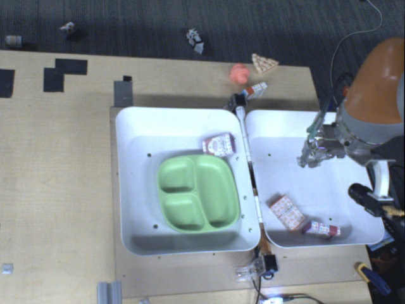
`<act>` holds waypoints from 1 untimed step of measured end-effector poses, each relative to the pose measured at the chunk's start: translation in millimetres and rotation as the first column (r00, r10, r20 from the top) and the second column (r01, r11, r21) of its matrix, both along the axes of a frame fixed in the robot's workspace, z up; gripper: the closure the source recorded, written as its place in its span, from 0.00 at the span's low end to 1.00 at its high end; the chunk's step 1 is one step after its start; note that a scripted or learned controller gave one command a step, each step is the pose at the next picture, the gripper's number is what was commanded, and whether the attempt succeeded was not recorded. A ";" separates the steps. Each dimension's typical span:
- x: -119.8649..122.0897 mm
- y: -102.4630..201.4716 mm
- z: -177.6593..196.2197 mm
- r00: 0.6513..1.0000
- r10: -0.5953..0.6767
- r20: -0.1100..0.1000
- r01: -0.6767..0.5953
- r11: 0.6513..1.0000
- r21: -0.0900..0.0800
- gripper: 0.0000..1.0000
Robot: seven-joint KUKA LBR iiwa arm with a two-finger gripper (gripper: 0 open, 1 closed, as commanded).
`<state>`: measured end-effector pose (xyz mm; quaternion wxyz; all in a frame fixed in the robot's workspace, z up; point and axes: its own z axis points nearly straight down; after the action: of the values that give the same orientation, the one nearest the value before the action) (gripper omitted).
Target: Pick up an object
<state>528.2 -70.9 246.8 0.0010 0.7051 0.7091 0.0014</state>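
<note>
My gripper (310, 157) hangs over the right bin (278, 132), near its right middle, with nothing visible between its fingers. Below and left of it, a small patterned pink box (286, 212) lies on the bin floor. A small red and white tube (323, 230) rests near the bin's front wall. In the left bin (136, 170) sits a green divided tray (198, 192), and a small purple and white carton (219, 145) lies just behind it.
Outside the bins at the back lie a pink ball (239, 73), a wedge-shaped toy (264, 63) and a small tube (254, 91). The arm's orange band (378, 81) fills the right side. Cables and clips sit by the bench's front edge.
</note>
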 end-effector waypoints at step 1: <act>-41.1 58.5 -6.3 1.000 -0.001 -0.001 0.001 1.000 0.000 1.00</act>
<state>487.1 -12.4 240.5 0.0006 0.7054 0.7088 0.0011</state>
